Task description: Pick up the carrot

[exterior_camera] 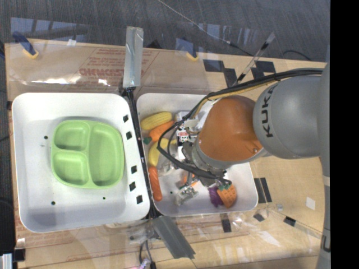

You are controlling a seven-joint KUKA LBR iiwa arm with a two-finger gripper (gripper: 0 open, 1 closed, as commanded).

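My grey arm (291, 116) with its orange band (230, 130) enters from the right of the frame and covers the centre of the right-hand shallow white bin (247, 192). My two-finger gripper (187, 190) sits below the band, low in that bin, near its lower wall. Whether it is open or closed: I cannot tell, since wrist and cables obscure it.

The long orange carrot (155, 185) lies along the left wall of the right bin, lower centre of the frame, tapering towards the bottom. It is to the left of my gripper, near but apart from it.

Other contents of the right bin:
- a yellow corn cob (156, 119) at its upper left;
- an orange piece (159, 131) just below the corn;
- a yellow piece (152, 154) above the carrot;
- a purple item (215, 195) touching a small orange item (227, 194), lower right of my gripper.

The left-hand white bin (33, 206) holds a light green three-compartment plastic plate (88, 153).
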